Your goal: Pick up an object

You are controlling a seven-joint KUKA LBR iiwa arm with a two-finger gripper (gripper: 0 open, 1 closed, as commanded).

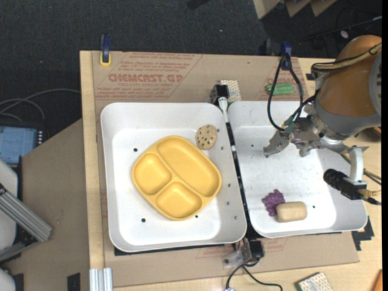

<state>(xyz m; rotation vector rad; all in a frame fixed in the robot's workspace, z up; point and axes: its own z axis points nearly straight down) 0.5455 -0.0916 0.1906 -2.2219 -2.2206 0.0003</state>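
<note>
Reaching in from the right, the gripper [285, 145] hangs over the upper part of the right bin [257, 180], one finger [271, 148] jutting toward the divider and the other just beside it, with a gap between them that reads as parted and with nothing in it. Nothing is named as the target, so the likeliest candidates are the two things in that same bin: a tan bread roll [291, 211] lying near the front wall and a small purple grape bunch [273, 200] touching its left end. My judgement is that the roll is the safer pick, since it is broad and firm-looking; the fingers should come down astride its short axis, on the side away from the grapes, so the bunch is neither pinched nor shoved along. Going low enough to bracket the roll before closing would matter, as a rounded top could let the fingers slide off. Around it, the left bin [121, 162] holds a yellow divided plate [176, 177] and a chocolate-chip cookie [207, 136] near the shared edge, both well apart from the gripper. Black cables [277, 96] loop just above the wrist and a black fitting [342, 183] juts over the right rim; either might snag during descent.
</note>
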